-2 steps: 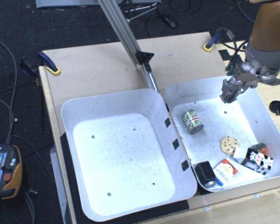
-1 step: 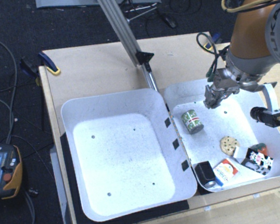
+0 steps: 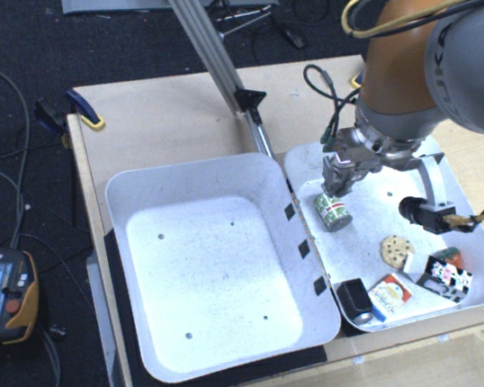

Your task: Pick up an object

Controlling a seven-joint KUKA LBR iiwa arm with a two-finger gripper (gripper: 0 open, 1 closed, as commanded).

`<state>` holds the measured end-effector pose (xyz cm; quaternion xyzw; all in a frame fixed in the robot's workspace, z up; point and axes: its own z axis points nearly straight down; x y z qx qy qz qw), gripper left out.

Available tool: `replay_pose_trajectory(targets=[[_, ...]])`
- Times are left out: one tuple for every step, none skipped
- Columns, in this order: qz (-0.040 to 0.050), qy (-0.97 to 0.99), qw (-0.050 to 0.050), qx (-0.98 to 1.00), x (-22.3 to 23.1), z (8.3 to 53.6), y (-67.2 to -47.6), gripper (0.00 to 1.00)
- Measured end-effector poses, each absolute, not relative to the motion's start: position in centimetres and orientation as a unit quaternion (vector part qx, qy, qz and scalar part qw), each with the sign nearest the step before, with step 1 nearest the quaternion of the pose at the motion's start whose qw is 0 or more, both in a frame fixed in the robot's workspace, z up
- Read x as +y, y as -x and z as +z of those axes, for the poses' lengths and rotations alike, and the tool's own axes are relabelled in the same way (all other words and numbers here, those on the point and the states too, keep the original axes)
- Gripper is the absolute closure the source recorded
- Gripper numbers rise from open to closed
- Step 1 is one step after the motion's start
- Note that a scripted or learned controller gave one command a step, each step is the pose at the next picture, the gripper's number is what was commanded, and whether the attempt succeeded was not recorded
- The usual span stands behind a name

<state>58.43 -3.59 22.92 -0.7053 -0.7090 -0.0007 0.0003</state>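
Over the right bin (image 3: 466, 225), near its left wall, my gripper (image 3: 339, 184) is hanging directly above a small green-and-white can (image 3: 333, 210). From this slant I cannot tell how the hand is set, or whether it is touching the can at all (the wrist is blocking the contact point). I am judging the pick as not yet done: the can seems to be lying on the bin floor. Lifting is what is left. A cookie (image 3: 397, 251) and small packets (image 3: 390, 292) are lying nearer the front, well apart.
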Motion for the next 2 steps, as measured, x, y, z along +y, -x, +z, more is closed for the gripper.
replay_pose_trajectory(targets=[[-0.0006,0.705,0.0,-0.709,1.8,23.8,-57.2,1.0],[0.0002,0.706,0.001,-0.709,6.3,22.5,-56.7,1.0]])
